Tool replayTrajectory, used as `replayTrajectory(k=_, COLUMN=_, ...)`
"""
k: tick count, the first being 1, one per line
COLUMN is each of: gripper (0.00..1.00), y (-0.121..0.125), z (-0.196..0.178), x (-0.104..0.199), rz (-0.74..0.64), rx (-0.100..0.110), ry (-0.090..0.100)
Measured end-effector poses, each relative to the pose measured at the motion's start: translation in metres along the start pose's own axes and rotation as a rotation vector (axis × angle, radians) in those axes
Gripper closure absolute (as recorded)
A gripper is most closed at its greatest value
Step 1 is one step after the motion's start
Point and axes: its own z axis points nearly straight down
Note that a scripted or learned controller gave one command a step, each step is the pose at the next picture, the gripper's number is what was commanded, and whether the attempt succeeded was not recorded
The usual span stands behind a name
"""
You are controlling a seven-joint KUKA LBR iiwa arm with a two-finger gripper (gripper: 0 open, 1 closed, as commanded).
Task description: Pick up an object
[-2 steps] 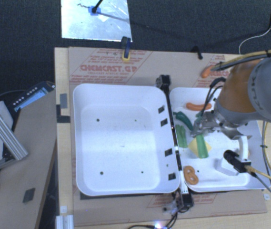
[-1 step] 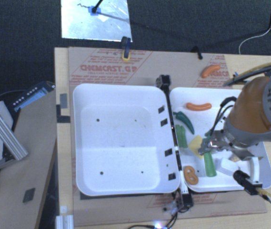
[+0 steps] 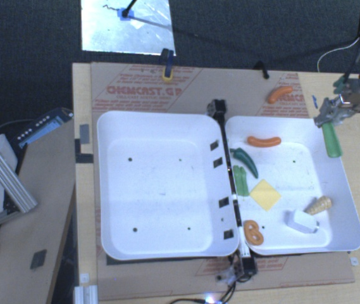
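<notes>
Hand [image 3: 327,120] at right bin's [image 3: 350,195] far-right rim, gripping green cylinder [image 3: 333,140].

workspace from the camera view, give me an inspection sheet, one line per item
surface: bench with a cardboard sheet under two shallow white bins, left bin and right bin.
job's things: in the right bin, an orange sausage, dark green pepper, light green piece, yellow square, cone, white block and pretzel.
clutter: a second orange sausage on the cardboard behind the right bin.
grippers: pincer at the right bin's far right corner, a green cylinder hanging just below it; grip cannot be told.
cables: a white cable loops at upper right.
surroundings: dark carpet, a shiny metal plate.
</notes>
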Motion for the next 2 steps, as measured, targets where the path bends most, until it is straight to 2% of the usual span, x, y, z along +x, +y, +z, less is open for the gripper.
replayTrajectory(k=1, gripper=1.00, y=0.014, z=-0.130, x=-0.036, rz=0.001, rx=0.004, ry=0.001)
replayTrajectory(k=2, gripper=1.00, y=0.010, z=-0.058, x=0.049, rz=-0.008, rx=0.027, ry=0.012)
